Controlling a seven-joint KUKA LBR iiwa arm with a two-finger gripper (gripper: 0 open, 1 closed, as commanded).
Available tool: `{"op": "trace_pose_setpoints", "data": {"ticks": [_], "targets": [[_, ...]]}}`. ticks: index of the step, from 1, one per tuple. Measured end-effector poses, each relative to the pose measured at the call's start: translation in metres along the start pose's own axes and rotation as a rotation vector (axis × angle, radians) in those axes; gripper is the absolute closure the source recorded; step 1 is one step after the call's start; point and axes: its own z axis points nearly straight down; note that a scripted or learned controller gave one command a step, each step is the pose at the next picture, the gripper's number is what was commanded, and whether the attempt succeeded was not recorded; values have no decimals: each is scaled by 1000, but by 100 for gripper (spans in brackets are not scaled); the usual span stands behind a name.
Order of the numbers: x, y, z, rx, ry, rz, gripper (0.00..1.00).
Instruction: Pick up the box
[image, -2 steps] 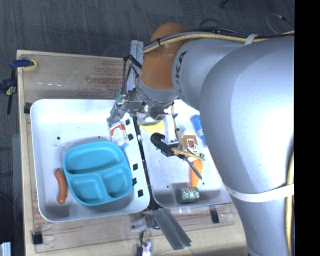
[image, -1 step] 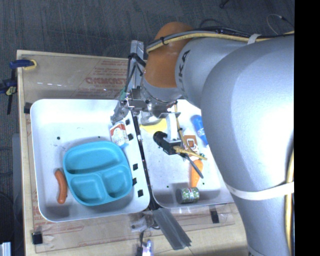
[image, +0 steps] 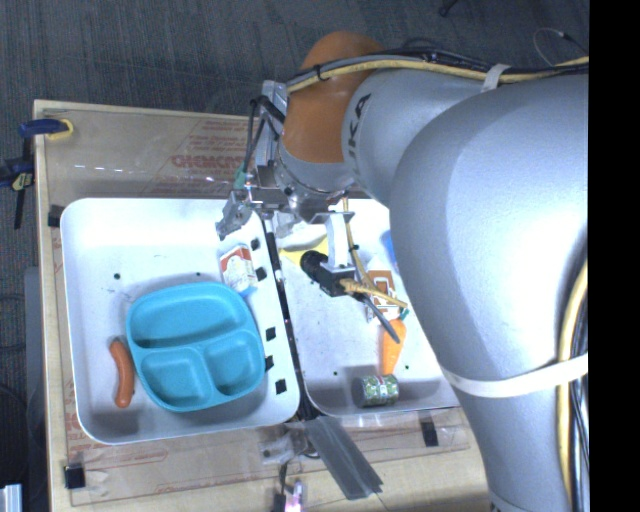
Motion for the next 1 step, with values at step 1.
{"op": "trace_pose_setpoints", "data": {"ticks": [1], "targets": [[1,0,-10,2,0,-6,100]]}}
